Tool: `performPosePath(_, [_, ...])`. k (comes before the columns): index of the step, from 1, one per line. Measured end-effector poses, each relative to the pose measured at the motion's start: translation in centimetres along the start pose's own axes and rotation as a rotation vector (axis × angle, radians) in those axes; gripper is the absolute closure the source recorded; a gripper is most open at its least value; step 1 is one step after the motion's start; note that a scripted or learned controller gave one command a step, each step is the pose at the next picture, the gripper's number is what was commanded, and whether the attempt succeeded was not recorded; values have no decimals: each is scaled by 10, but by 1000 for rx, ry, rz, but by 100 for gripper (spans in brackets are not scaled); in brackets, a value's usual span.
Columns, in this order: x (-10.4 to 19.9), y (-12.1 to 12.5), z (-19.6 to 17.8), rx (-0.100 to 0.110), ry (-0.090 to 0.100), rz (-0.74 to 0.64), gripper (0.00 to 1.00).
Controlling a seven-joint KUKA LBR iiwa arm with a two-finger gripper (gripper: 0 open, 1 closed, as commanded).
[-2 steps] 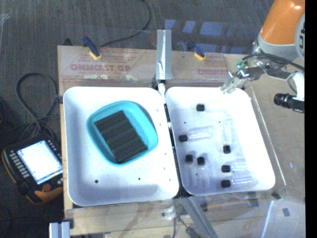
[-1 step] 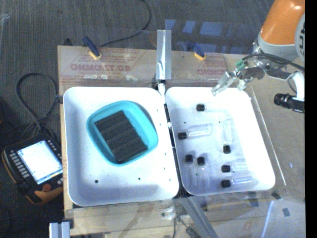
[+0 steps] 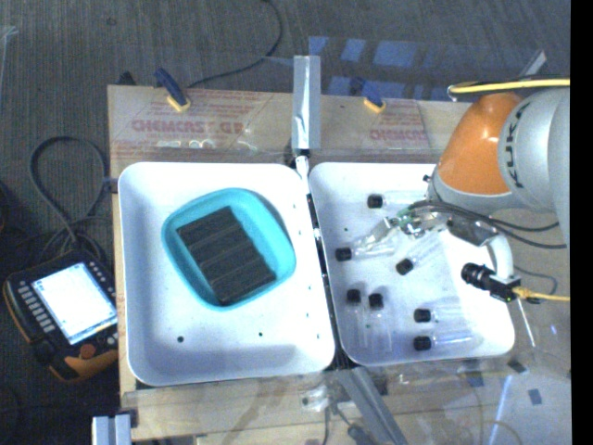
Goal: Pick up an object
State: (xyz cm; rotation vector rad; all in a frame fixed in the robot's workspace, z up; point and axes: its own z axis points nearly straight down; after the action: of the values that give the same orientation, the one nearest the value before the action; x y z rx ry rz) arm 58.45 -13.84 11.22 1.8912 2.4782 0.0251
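The right bin (image 3: 482,341) holds several small clear vials with black caps. One vial (image 3: 366,242) lies on its side near the bin's middle, with its cap (image 3: 344,253) pointing left. My gripper (image 3: 410,222) hangs low over the upper middle of this bin, just right of that vial, under the grey and orange arm (image 3: 491,151). Whether it touches the vial is unclear. Other caps lie at the back (image 3: 374,200), the middle (image 3: 404,266) and the front (image 3: 422,343).
The left bin (image 3: 148,341) holds a blue dish (image 3: 182,248) with a black ridged block (image 3: 225,250) lying in it. A black cable plug (image 3: 484,277) hangs off the arm over the right bin's right side. A metal divider (image 3: 305,109) stands behind the bins.
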Motion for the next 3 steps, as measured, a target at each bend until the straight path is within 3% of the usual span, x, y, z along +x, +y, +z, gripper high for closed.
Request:
performPosePath(1, [-76, 10, -138, 25, 9, -184, 0])
performPosePath(2, [-48, 21, 0, 3, 0, -322, 0])
performPosePath(3, [-95, 24, -100, 23, 11, -346, 0])
